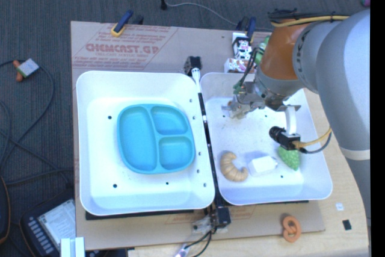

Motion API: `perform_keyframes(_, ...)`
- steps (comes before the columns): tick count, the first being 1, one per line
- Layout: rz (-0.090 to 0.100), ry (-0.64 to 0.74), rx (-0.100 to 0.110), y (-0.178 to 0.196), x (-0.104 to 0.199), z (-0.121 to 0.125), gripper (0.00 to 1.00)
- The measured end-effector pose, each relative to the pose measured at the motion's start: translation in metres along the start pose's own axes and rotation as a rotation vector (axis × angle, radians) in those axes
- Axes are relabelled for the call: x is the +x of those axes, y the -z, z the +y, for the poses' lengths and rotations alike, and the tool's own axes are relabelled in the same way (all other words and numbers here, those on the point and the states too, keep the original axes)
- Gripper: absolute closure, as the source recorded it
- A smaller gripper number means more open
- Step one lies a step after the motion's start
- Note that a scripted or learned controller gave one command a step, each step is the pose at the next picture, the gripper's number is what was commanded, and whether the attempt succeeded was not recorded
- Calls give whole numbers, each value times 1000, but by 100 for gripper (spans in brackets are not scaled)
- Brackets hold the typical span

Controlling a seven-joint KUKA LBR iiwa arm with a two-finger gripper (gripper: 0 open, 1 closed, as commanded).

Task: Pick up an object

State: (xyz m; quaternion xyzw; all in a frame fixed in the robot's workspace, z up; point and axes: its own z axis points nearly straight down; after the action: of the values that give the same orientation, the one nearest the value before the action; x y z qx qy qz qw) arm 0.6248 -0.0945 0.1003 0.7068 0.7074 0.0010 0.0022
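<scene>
The croissant [233, 167] lies in the right bin [319, 186], close to its front wall. It is bent like a hook, with its long axis running from upper left down to lower right and the inner side of the curve turned toward a white block [263, 164] just beside it. A green lump [290, 158] sits just right of the block.

The grey arm [337, 69] with its orange band reaches in from the right. Its jaws are down low in the back left part of that same bin, apart from all three things, and I cannot tell whether they are wide or narrow.

The left bin [90, 129] holds a blue divided plate [156, 137]. Behind it, red print on the brown board [90, 33] reads "CHEMCAST GP". A blue clamp [122, 22] grips the board's back edge, and a small orange piece [292, 227] lies on the board in front of the right bin.
</scene>
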Motion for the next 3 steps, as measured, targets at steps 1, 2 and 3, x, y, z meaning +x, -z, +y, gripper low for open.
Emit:
perform_keyframes(1, 3, 2, 5, 85, 81, -88, 100)
perform_keyframes(2, -1, -3, 7, 34, -3, -79, 100)
perform_keyframes(3, 1, 0, 5, 30, -11, -50, 100)
